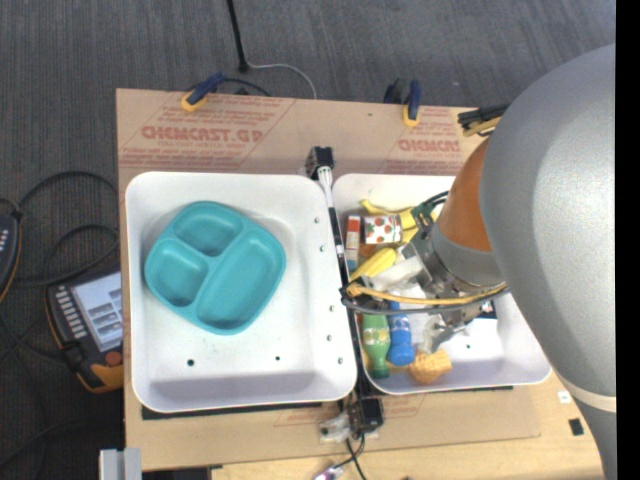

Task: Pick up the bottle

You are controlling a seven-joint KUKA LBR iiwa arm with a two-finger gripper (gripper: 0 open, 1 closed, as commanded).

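Grey arm (565,218) bent down over right bin (520,368), wrist above green bottle (375,340); jaws' state unclear.

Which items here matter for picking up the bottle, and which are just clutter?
Belongs to the job:
- green bottle, right bin
- blue bottle, beside it
- hand, over that bin

Lying about:
- teal divided plate, left bin
- dice-patterned cube
- orange lump
- yellow pieces

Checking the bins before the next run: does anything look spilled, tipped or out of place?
Nothing spilled or broken. The green bottle lies on its side in the crowded right bin, packed against a blue item. The teal divided plate sits slightly askew in the left bin.
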